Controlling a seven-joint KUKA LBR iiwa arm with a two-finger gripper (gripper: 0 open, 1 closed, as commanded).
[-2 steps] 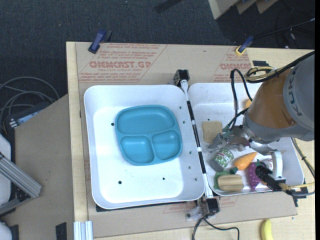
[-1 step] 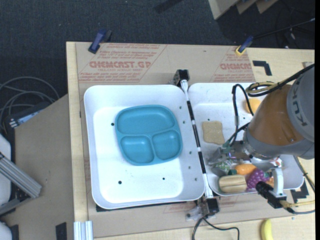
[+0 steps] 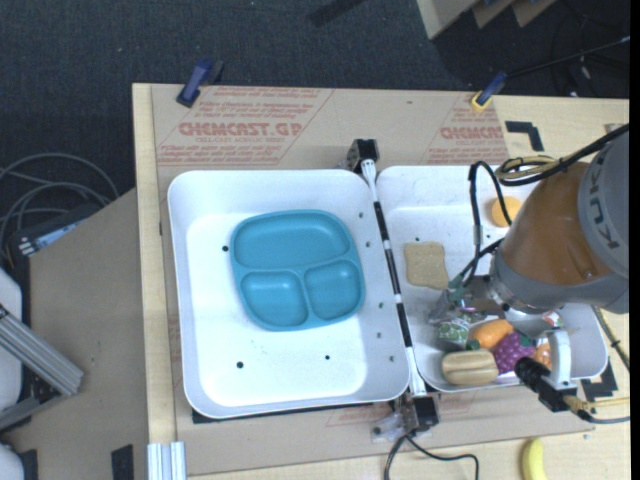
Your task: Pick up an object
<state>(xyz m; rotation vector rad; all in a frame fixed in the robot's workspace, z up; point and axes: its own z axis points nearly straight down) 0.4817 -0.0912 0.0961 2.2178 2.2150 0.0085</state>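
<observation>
Right bin [image 3: 430, 183] holds a small clutter of toy food, all packed in its near corner under the arm: a tan bread-roll-shaped piece [image 3: 468, 368] lying flat at the front edge, an orange lump [image 3: 492, 333] just behind it, a purple grape-like cluster [image 3: 514, 349] touching the orange one on the arm side, and a greenish, mixed-colour piece [image 3: 452, 330] on the side toward the divider. A flat tan square like a cracker or toast slice [image 3: 425, 264] lies apart from that pile, further back in the same bin, near the divider. A round orange disc [image 3: 502, 211] sits at the back, partly hidden by the arm. Arm [image 3: 560, 238] comes in from the right, orange band and grey wrist hanging over the right bin, pointing steeply down so the wrist body covers the tool. Gripper [image 3: 478, 308] sits somewhere at the pile, just behind the orange lump and beside the greenish piece; fingers are masked by the wrist and clutter, so can't tell how wide they are or whether anything is between them. Left bin [image 3: 200, 228] carries a blue three-compartment plate [image 3: 296, 268], well clear of the gripper across the divider.
</observation>
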